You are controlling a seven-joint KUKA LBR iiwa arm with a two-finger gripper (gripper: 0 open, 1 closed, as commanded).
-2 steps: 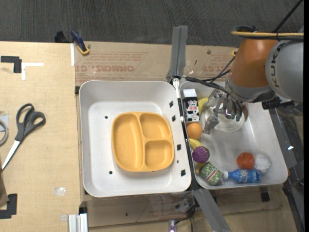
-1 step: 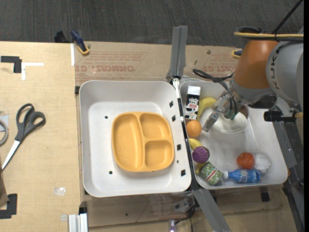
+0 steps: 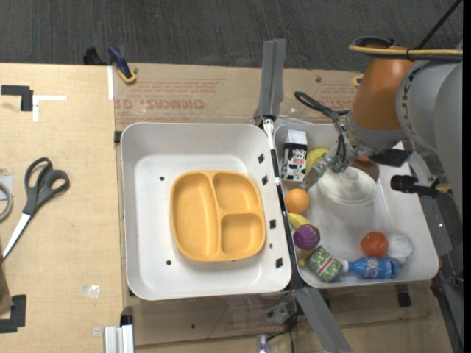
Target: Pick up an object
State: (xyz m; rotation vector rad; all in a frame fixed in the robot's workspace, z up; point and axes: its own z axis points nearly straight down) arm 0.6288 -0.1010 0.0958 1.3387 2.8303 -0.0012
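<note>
Gripper point(image 3: 329, 166) low in right bin point(image 3: 412, 271), finger state unclear. Just below: small round orange point(image 3: 297, 199), smooth, bright, beside yellow banana point(image 3: 316, 157) and purple ball point(image 3: 306, 236). Yellow 3-part tray point(image 3: 218, 215) in left bin point(image 3: 147, 197).

Single fixed camera mounted above counter point(image 3: 59, 271), aimed down at slant. Both white bins framed side by side: left bin point(image 3: 140, 219), right bin point(image 3: 412, 256). Arm point(image 3: 412, 87) seen entering from right edge. Dark floor point(image 3: 184, 13) visible along top. Moderate distance kept.
</note>
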